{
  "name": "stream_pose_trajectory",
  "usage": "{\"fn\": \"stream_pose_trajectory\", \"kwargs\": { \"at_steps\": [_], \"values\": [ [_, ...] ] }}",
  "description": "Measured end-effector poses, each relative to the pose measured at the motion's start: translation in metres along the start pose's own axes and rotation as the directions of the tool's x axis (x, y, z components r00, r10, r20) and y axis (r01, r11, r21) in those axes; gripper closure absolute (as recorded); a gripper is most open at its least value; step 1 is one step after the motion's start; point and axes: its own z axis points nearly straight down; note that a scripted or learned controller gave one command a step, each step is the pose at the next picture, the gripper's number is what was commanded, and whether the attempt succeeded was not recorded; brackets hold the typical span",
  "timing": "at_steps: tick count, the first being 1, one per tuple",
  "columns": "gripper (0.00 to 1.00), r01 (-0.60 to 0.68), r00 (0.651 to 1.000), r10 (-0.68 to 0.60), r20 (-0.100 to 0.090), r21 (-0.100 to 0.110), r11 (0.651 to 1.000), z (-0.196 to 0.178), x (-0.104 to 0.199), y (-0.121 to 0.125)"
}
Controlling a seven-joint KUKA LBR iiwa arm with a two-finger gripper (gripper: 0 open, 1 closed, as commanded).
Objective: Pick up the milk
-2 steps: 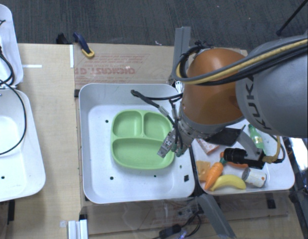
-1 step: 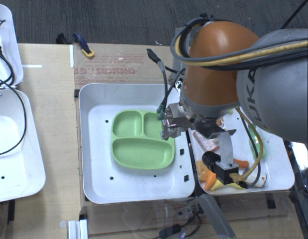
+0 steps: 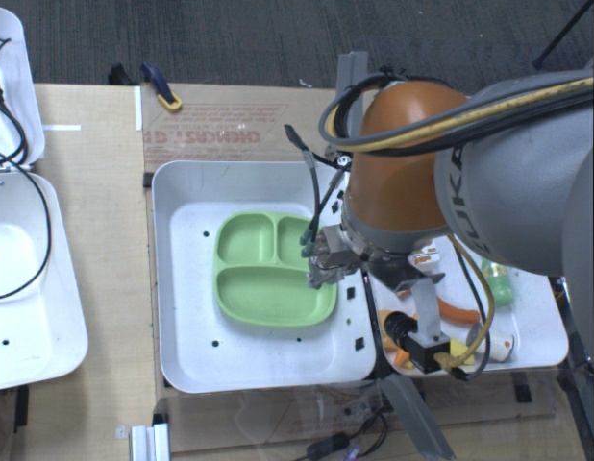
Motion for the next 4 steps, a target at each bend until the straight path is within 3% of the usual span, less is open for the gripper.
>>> {"fn": "stream_pose_trajectory", "kwargs": {
  "at_steps": [1,2,3,4],
  "values": [
    [1.0,0.356,0.935,-0.356,0.001,-0.004,0.935,-0.081,0.003,0.001],
    [1.0,0.554,0.833,-0.554,0.001,-0.002,0.833,-0.012,0.001,0.001],
    [1.0,0.243,0.97,-0.243,0.0,-0.002,0.97,0.002,-0.032,-0.005],
    [1.0,0.573,0.819,-0.573,0.0,-0.002,0.819,0.012,-0.018,-0.003]
  ]
}}
